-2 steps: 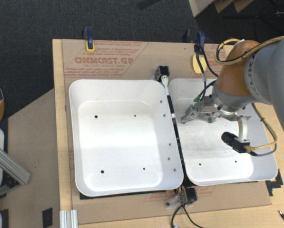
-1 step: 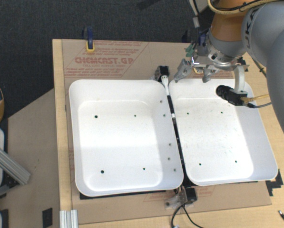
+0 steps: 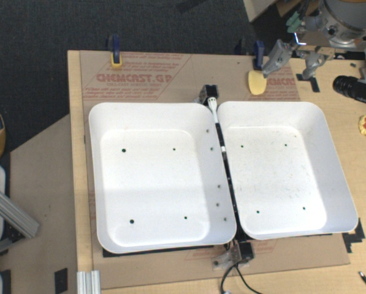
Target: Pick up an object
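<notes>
Camera view: the arm [image 3: 348, 5] sits at the top right, raised above the bench behind the right bin [image 3: 330, 164], and its gripper [image 3: 290, 63] hangs over the board beyond the bin's far rim. Two grey fingers [image 3: 274, 57] splay apart, so the claw reads as open, and nothing lies between them. A small yellow piece [image 3: 257, 82] rests on the board just below the left fingertip, close to it; whether they touch cannot be told. It lies outside both bins, near the right bin's far left corner. That makes it the likely thing to pick. The left bin [image 3: 109, 164] and right bin stand side by side, their white floors bare except for dark dots.
</notes>
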`<state>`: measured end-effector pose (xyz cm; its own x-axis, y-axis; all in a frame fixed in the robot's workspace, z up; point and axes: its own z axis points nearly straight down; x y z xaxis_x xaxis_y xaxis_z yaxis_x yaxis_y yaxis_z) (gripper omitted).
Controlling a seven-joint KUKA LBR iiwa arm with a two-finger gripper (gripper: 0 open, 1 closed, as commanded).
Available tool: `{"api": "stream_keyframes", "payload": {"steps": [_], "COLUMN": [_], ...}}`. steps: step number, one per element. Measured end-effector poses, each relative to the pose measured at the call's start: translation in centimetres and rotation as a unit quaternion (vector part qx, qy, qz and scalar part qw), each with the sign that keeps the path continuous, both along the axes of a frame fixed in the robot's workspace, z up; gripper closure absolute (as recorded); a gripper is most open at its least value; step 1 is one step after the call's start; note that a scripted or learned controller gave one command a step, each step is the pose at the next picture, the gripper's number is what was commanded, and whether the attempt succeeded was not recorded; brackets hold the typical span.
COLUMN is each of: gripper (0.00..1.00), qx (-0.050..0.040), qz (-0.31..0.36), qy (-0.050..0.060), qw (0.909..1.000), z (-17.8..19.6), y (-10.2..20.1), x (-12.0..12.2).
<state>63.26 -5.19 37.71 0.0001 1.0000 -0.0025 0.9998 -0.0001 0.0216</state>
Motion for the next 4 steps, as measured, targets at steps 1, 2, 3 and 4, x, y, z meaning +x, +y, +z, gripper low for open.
{"api": "stream_keyframes", "payload": {"steps": [1,2,3,4], "gripper": [1.0,1.0,1.0,1.0], "qx": [-0.0001,0.0021,-0.0004,-0.0029], "qz": [0.001,0.001,-0.002,-0.005], "qy": [0.008,0.016,0.007,0.008], "qw": [1.0,0.9999,1.0,1.0], "z": [-0.1,-9.5,-5.6,-2.6], "y": [0.2,2.7,-1.7,-12.6], "x": [0.0,3.3,3.4,3.3]}}
